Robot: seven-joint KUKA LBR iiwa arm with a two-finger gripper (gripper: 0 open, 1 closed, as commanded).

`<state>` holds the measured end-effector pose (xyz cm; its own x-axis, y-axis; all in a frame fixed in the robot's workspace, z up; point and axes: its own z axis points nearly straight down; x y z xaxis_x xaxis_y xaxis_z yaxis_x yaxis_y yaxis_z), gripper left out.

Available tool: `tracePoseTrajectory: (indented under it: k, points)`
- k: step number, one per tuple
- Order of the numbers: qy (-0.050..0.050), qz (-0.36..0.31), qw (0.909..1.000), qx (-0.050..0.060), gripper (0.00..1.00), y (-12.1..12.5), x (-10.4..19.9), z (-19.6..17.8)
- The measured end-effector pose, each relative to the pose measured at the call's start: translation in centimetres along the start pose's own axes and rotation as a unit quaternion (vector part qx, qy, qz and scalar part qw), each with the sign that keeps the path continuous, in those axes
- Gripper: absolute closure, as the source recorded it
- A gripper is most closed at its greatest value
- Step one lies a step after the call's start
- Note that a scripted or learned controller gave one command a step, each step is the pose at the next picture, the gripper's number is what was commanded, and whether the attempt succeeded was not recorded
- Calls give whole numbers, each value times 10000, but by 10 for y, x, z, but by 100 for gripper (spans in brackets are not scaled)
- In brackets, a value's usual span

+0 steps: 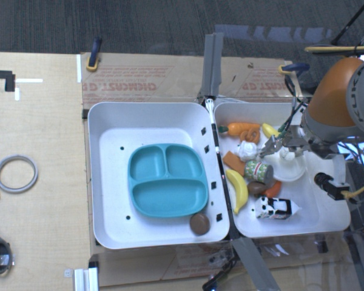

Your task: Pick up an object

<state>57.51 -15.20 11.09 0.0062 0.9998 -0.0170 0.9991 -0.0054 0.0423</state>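
— Pale wooden tabletop (36, 132), two white bins side by side on cardboard. Nearest the front?

— Brown ball (199, 224) in the left bin (103, 162), touching the rim of a teal divided plate (168, 179). In the right bin (327, 217), a black-and-white cow-patterned carton (274, 208) lying on its side.

— Farther in?

— Banana (235, 190) along the left wall, probably rolled there. Beside it a small green-labelled can (259, 171), tipped over, touching a white dish (290, 170).

— And the jaws?

— Low over the clutter, just beyond the can, close to a white lump (249, 150). Open or closed: impossible to tell at this angle. Nothing visibly held.

— Target, then?

— Likely the can or the lump, judging by the reach. Tight crowding, so a real risk of nudging neighbours.

— Farthest back?

— Orange carrot (242, 129) and a yellow piece (269, 130) near the far wall.
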Motion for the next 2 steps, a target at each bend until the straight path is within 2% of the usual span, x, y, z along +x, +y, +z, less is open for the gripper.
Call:
tracePoseTrajectory:
  k: [2]
  points:
    - [13, 1, 10000, -22, 0, -35, 35, -1]
